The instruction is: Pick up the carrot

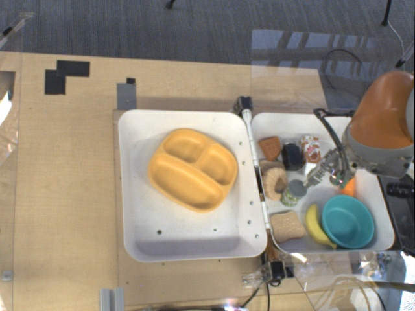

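The carrot (350,186) shows as a small orange tip in the right bin (389,238), just above the teal bowl and partly hidden under the wrist. My gripper (326,171) hangs low over the middle of the right bin, just left of the carrot, with its metal tips pointing left toward a grey round piece (295,190). Nothing can be seen held in it. The arm's orange band (386,112) looms over the bin's right side.
The right bin is crowded: a teal bowl (348,220), a banana (315,226), a tan slice (287,225), a brown wedge (270,148), a dark block (292,155), a red and white can (312,149). A yellow divided plate (193,168) lies in the left bin (139,238).
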### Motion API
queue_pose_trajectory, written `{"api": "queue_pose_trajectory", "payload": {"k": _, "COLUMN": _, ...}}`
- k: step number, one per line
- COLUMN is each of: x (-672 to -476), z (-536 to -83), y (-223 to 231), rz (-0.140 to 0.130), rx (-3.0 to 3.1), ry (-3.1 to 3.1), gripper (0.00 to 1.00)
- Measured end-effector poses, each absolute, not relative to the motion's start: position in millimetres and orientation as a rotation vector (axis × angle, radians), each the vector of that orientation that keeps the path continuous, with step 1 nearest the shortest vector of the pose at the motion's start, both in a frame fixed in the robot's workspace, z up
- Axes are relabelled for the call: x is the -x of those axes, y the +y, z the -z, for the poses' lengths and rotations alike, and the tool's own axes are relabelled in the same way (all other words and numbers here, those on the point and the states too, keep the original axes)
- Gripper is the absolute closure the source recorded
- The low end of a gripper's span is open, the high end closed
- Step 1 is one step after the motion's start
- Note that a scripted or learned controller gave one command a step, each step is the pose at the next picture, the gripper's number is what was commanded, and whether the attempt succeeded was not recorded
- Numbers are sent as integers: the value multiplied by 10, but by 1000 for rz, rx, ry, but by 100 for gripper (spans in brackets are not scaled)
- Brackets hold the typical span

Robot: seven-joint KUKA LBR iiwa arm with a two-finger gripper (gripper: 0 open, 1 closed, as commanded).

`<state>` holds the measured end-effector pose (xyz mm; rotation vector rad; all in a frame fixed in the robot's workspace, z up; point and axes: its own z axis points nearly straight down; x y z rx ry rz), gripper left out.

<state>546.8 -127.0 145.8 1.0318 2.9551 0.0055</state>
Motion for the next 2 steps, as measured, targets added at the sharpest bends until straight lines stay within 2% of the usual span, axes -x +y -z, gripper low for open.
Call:
{"api": "queue_pose_trajectory", "payload": {"k": 1, "x": -5578, "z": -3731, "y": -1695, "rz": -1, "rx": -1007, "ry": 2941, "gripper": 100}}
{"api": "queue_pose_trajectory", "payload": {"k": 2, "x": -5563, "z": -3649, "y": -1679, "rz": -1, "rx": -1012, "ry": 2958, "gripper": 0}}
